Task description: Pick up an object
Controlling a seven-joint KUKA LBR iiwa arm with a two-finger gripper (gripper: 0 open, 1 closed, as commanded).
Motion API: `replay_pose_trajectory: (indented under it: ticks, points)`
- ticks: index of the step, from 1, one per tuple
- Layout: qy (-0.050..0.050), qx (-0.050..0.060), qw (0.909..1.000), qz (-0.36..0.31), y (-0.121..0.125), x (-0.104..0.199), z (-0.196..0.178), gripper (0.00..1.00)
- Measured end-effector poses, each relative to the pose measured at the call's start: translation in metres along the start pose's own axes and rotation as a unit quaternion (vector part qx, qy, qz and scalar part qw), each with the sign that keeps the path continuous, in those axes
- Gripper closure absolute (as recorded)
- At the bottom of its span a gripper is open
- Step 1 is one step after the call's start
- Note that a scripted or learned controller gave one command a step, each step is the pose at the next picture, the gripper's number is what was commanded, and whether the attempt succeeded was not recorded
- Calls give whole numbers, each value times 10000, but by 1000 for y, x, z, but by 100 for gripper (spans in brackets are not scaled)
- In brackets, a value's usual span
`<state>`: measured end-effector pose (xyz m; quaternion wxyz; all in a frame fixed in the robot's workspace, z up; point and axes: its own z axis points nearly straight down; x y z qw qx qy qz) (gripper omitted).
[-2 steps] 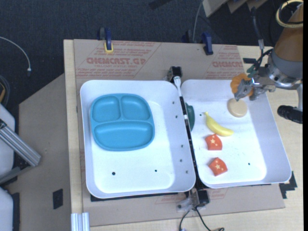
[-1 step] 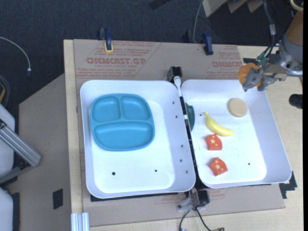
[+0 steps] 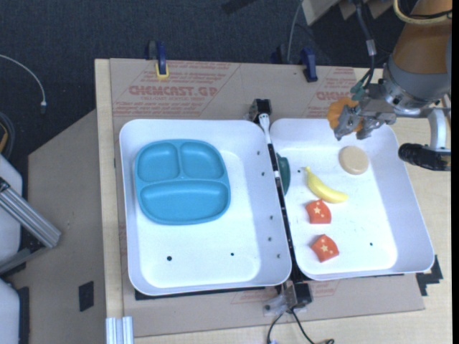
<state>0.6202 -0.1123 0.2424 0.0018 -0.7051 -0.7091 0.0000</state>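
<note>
My gripper (image 3: 358, 125) hangs over the far edge of the right bin (image 3: 401, 249), just above and behind a round beige piece (image 3: 353, 160). A small orange object (image 3: 339, 111) shows right against the gripper's left side; whether it is held is unclear. In the same bin, nearer the front, lie a yellow banana (image 3: 325, 186) and two red strawberry-like pieces (image 3: 319, 211) (image 3: 325, 247). A dark green item (image 3: 284, 174) rests against that bin's left wall.
The left bin (image 3: 215, 264) holds a blue divided plate (image 3: 183, 181) in its far-left part. A black divider strip (image 3: 275, 185) runs between the bins. Blue clamps (image 3: 161, 57) (image 3: 309, 61) and cables sit along the bench's back edge.
</note>
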Motion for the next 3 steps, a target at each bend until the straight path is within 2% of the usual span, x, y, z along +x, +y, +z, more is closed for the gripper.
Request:
replay_pose_trajectory:
  ticks: [1, 2, 3]
  points:
    - [0, -1, 10000, 0, -9, 50, -2, 100]
    - [2, 5, 10000, -5, -6, 111, 12, 100]
    - [4, 1, 10000, -7, -14, 174, 12, 100]
